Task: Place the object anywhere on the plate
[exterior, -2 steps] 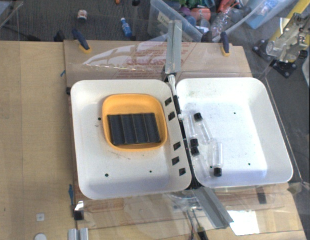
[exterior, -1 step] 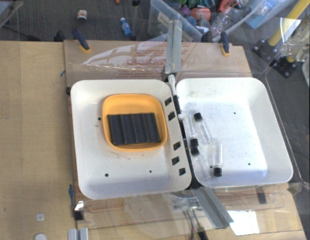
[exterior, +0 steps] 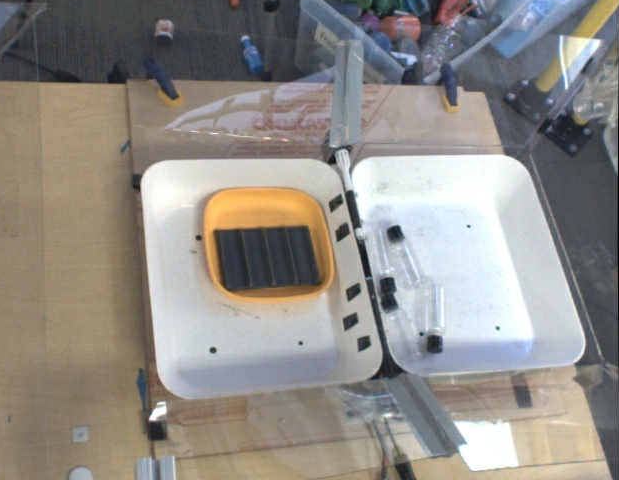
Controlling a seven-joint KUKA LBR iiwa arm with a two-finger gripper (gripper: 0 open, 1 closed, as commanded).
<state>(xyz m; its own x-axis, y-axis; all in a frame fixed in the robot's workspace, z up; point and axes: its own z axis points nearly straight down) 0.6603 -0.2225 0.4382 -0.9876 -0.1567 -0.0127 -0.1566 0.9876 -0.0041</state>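
Observation:
An orange plate (exterior: 269,201) with rounded corners lies in the left white bin (exterior: 179,318). A black ridged rectangular block (exterior: 267,258) rests flat on the plate and covers most of its lower half. In the right white bin (exterior: 509,258) lie three clear plastic tubes with black caps. One tube (exterior: 403,255) is near the bin's left side, a second tube (exterior: 386,286) hugs the divider, and a third tube (exterior: 432,315) points toward the front.
A metal divider (exterior: 351,228) with black tabs runs between the bins. A clear tub of colourful toys (exterior: 429,8) stands beyond the bench at the back. Blue-and-orange clamps (exterior: 164,83) hold the back edge.

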